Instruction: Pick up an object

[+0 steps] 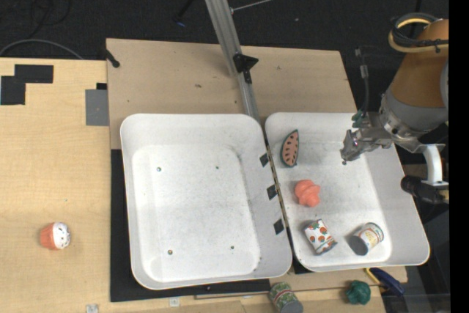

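Note:
The right bin (396, 231) holds a watermelon slice (290, 148) near its far left, an orange-red lump (308, 192) in the middle, a white box with red spots (319, 237) and a small can lying on its side (366, 238) near the front. My gripper (350, 150) hangs over the right bin's far right part, to the right of the watermelon slice and apart from every object. Nothing shows between its fingers.
The left bin (139, 135) sits beside the right one. An aluminium bar (223, 26) slants up from between the bins. An orange-and-white ball (55, 236) lies on the wooden bench at left. A green object (357, 292) and a small jar (283, 296) lie by the front edge.

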